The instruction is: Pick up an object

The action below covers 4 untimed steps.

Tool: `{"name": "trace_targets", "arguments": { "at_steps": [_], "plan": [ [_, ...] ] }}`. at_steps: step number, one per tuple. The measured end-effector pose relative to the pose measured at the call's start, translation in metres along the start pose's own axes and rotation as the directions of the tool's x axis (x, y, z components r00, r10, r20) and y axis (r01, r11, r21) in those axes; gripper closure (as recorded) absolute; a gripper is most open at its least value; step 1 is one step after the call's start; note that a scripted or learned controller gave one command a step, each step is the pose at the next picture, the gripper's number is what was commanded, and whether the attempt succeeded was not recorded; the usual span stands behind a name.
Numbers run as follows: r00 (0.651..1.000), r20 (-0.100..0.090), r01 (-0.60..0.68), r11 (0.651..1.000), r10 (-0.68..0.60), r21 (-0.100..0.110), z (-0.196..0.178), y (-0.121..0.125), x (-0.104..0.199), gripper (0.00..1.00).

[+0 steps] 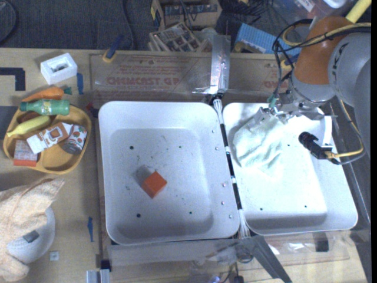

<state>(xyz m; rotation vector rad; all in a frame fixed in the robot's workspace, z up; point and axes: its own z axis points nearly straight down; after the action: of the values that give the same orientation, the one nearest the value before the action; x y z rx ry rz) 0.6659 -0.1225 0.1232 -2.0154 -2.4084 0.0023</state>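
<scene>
A crumpled white cloth (pixel 260 145) lies in the upper left part of the right bin (pixel 306 211). One corner of it rises toward my gripper (pixel 273 109), which sits at that bin's far edge, right at the cloth's upper tip. The grey arm with its orange band (pixel 318 52) comes in from the upper right. A small orange block (pixel 155 184) rests on the floor of the left bin (pixel 118 134), a little left of its middle and far from the gripper.
A black plug on a yellow cable (pixel 313 144) hangs over the right bin beside the cloth. A yellow bowl of toy food (pixel 46 135) and a beige towel (pixel 26 211) sit on the bench to the left of the bins.
</scene>
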Motion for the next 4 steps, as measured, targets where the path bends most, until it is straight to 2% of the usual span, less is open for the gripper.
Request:
{"name": "trace_targets", "arguments": {
  "at_steps": [1,2,3,4],
  "plan": [
    [0.989,0.000,0.147,0.989,-0.147,-0.003,0.001,-0.061,0.017,0.00],
    [0.991,0.005,0.136,0.991,-0.136,-0.017,0.030,-0.112,0.011,0.00],
    [0.978,0.010,0.208,0.978,-0.208,-0.017,0.030,-0.047,0.010,0.00],
    [0.985,0.004,0.171,0.985,-0.171,-0.014,0.032,-0.134,0.025,0.00]
  ]
}}
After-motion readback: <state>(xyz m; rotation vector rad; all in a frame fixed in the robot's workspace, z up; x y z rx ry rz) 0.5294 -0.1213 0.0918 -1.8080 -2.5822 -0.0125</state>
